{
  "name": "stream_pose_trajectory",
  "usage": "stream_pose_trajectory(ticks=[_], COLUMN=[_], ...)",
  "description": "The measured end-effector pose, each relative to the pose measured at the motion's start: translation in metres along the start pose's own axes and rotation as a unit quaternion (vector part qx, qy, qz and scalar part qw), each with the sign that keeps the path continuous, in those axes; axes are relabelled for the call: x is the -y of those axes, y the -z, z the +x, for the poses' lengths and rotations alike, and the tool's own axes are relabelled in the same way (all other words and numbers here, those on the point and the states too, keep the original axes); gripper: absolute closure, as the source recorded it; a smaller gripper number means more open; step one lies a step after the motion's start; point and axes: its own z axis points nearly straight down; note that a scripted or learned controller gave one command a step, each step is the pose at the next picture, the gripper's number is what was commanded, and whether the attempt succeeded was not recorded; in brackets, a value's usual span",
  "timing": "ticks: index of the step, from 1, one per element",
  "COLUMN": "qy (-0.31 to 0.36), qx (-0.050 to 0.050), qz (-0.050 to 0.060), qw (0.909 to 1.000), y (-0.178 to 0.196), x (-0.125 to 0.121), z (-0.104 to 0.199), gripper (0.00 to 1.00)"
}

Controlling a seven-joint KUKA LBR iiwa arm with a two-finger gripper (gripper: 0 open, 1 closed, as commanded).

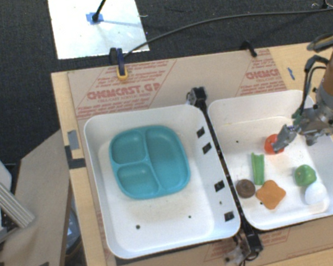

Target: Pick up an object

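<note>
Touching the red object (272, 144), the tool (286, 135) (grip state unclear) hovers.

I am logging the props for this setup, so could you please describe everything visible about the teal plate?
The teal plate is a rounded-square divided dish, seemingly smooth plastic, with three compartments: one large on the view's right, two smaller on the left. It lies flat and right way up on the floor of the left white bin, toward the far side, slightly rotated against the bin's walls. Nothing lies in it and only the bin floor touches it.
</note>
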Motion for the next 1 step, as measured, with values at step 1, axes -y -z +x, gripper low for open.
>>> stream_pose_trajectory(ticks=[1], qy=[0.001], qx=[0.001], qz=[-0.006], qw=[1.0], y=[0.0058], x=[-0.0026], z=[0.0001], gripper=[0.0])
